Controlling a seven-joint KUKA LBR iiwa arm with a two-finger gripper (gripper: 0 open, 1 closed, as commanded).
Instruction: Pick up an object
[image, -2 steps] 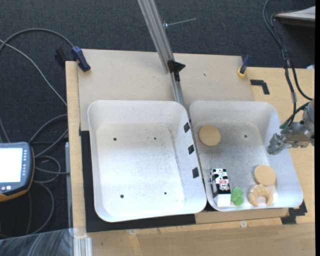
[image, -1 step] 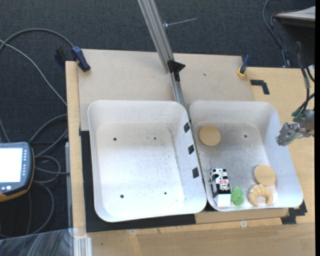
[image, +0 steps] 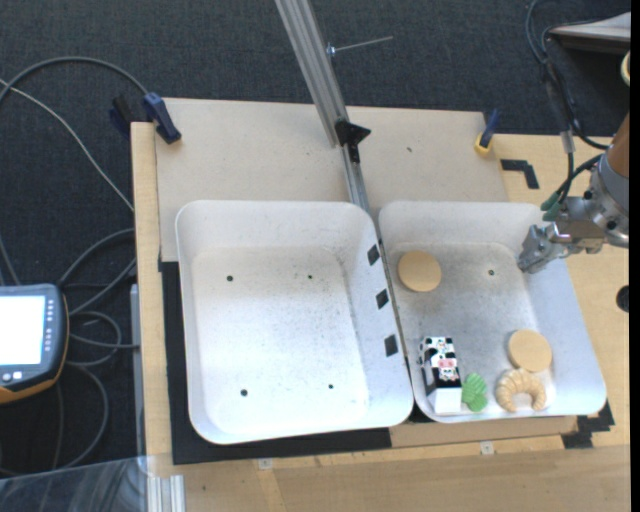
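even, soft overhead light, no hard shadows. the two shallow white plastic bins (image: 270, 250) glare a little, washing out their rims. the picture is slightly soft and grainy throughout.

Left bin (image: 200, 300) floor is open, easy access anywhere. Right bin (image: 570, 310) is crowded along the near edge: small box (image: 441, 372), green item (image: 474, 392), croissant (image: 523, 390) and a tan disc (image: 529, 351) sit close together. Second tan disc (image: 420, 271) stands alone near the divider, free room between it and the gripper (image: 535, 250) at the right wall.
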